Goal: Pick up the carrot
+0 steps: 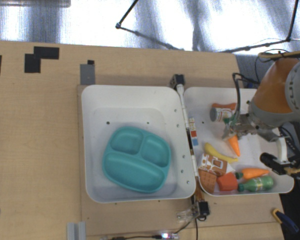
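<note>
A small orange carrot (233, 145) hangs point-down in the right bin (200, 101), its thick top end caught between the fingers of my gripper (232, 135). The gripper comes in from the right, above the middle of that bin, and is shut on the carrot's top. The carrot's tip hovers just above the yellow banana (219, 153). A second orange carrot-like piece with a green end (253, 173) lies near the bin's front right corner.
The right bin also holds a tipped can (221, 113) at the back, a waffle-patterned box (209, 170), a red block (227, 182) and a green bottle (257, 185) along the front. A teal divided plate (136, 159) lies in the left bin (92, 134).
</note>
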Robot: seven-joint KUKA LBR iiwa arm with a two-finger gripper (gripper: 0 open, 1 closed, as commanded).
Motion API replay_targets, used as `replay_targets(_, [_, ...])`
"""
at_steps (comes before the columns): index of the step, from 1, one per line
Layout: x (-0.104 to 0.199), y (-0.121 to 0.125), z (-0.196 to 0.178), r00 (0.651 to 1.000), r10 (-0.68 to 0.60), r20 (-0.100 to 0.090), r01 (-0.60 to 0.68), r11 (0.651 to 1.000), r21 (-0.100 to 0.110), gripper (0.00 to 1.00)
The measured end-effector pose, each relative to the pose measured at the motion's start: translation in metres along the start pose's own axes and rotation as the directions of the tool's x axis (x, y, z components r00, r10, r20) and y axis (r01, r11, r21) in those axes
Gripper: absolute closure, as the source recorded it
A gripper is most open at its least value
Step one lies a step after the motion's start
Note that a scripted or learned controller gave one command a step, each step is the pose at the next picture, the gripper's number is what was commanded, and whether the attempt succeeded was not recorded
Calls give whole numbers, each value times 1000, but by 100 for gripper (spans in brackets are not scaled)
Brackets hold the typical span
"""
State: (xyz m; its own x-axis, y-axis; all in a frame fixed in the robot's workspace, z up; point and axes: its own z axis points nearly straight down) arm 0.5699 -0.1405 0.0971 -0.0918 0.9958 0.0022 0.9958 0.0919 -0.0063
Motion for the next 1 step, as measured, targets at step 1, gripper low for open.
replay_targets(1, [68, 17, -84, 923, 385, 1, -385, 923, -3, 100])
